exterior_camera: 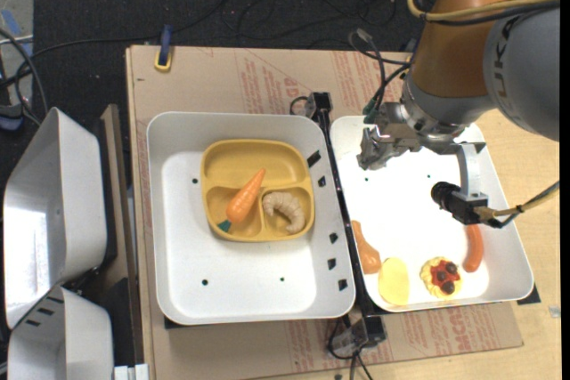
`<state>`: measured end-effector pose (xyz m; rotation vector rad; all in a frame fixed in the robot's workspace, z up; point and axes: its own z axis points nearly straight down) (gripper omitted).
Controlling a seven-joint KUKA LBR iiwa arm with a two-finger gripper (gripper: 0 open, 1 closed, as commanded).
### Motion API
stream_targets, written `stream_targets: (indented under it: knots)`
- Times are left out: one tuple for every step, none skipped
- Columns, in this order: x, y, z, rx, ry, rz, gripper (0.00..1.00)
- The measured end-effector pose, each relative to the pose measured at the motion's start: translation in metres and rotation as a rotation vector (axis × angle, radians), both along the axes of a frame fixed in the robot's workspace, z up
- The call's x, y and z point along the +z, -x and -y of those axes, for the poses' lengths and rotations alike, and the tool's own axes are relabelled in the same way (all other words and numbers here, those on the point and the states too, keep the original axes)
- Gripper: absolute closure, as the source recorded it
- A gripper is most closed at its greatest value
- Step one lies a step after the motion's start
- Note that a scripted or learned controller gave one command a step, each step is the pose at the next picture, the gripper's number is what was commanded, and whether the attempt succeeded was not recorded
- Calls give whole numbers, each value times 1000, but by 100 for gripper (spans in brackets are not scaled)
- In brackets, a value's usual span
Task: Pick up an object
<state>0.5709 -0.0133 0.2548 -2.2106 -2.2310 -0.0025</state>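
The gripper (376,149) is seen above the far-left part of the right bin (405,196), near the bench's far edge; whether it is open or closed cannot be told. Nothing is seen held. A sausage (473,248), a yellow piece (394,280) and an orange piece (365,249) lie along that bin's near side. The pick is judged not yet done.

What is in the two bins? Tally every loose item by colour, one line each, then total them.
Orange: 2, carrot in the yellow tray, and a piece in the right bin
Tan: 1, shrimp
Red: 1, sausage
Pale yellow: 1, slice
Yellow with red: 1, round piece
Yellow: 1, the tray
Total: 7
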Motion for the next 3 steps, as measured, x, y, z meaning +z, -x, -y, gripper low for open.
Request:
stream_targets:
  knots:
    - [-10, -3, -54, -1, 0, -2, 100]
    - [-25, 6, -107, -1, 1, -4, 100]
    - [-24, 5, -103, -7, 2, -2, 0]
